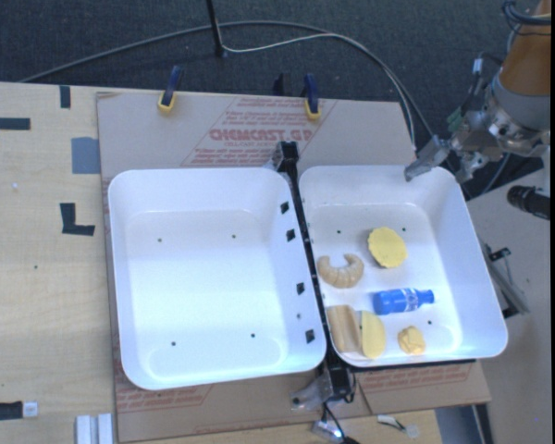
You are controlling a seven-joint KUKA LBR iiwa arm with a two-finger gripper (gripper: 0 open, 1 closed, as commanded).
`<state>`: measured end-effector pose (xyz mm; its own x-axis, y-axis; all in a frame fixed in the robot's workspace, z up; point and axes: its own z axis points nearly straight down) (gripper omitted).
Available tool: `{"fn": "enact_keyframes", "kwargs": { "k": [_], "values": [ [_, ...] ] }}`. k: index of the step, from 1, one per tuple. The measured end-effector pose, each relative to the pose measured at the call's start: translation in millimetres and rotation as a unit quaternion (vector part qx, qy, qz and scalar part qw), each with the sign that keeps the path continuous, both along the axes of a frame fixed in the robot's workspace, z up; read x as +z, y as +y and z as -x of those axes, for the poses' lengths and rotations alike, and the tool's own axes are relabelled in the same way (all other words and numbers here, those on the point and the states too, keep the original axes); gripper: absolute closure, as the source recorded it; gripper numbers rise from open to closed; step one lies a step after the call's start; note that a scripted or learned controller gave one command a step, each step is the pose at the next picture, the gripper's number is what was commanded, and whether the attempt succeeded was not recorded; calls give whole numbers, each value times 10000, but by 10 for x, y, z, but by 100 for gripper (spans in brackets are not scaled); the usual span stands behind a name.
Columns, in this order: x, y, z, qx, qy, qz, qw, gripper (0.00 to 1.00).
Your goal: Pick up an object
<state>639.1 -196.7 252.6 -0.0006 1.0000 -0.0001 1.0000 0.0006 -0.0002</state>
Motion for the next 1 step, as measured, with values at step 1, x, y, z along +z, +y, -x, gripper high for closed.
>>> {"fn": "enact_keyframes", "kwargs": {
  "k": [1],
  "values": [
    [-1306, 501, 736, 6, 62, -17, 10000, 0]
  ]
}}
